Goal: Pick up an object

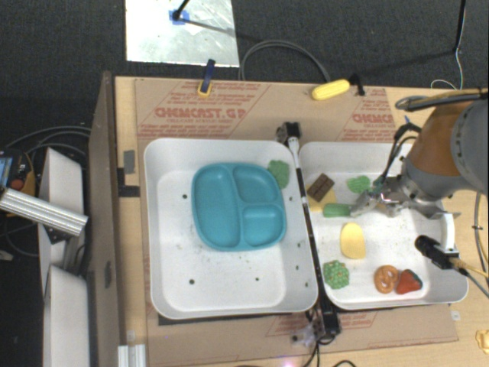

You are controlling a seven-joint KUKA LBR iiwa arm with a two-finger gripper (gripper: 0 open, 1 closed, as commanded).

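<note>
The gripper (365, 200) sits low in the right bin (439, 293), whether clamped I cannot tell, its tip touching or just over a green pickle (337, 210) whose long axis runs left from it, a yellow lemon (352, 240) just below.

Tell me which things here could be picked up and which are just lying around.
Job:
end effector
green piece
brown block
yellow piece
green bumpy piece
pretzel
red piece

Lying about:
blue divided tray
yellow clamp
foil sheet
</note>
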